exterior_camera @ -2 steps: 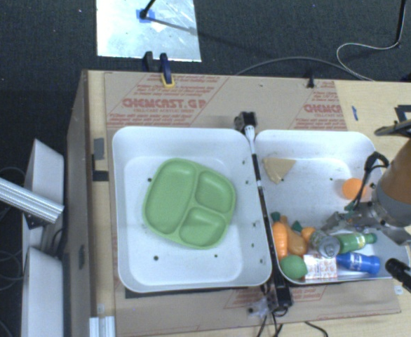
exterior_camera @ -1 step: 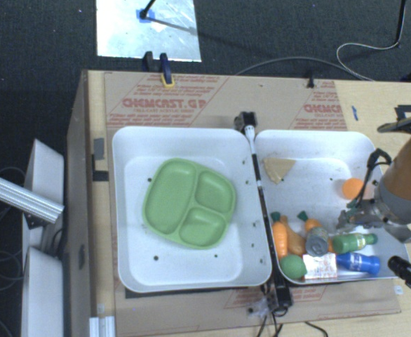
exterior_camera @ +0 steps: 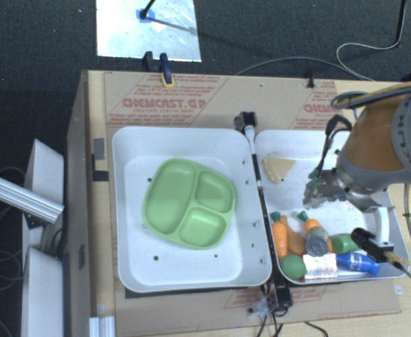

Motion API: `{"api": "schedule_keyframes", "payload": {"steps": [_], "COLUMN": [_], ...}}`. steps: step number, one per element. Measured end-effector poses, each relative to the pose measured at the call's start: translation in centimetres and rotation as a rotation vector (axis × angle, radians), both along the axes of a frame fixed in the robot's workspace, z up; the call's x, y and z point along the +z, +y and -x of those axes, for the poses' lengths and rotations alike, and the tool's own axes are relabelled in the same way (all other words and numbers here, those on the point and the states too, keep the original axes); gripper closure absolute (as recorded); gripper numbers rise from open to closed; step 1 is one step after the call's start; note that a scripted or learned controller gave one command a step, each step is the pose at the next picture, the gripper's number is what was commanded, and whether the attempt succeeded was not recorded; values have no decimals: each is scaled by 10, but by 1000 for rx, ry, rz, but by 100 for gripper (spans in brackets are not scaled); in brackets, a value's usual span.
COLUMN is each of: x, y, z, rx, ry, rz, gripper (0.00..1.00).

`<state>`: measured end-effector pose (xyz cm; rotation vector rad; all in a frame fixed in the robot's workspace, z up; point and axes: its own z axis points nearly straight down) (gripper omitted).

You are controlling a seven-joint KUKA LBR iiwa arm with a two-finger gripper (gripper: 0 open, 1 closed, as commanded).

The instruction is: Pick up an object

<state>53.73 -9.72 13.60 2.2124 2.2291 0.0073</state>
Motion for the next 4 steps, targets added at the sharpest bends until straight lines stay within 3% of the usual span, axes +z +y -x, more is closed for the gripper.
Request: {"api": "schedule_keyframes", "payload": {"steps": [1,2,3,4], "x": [-1,-52,-41,123], "y": [-3,-19,-19,48], "z": [1,51,49,43], "rx": [-5,-7,-5,-3], "ry": [2,3,0,-3], "rz": [3,3,3,2], "gripper": [0,0,100,100]}}
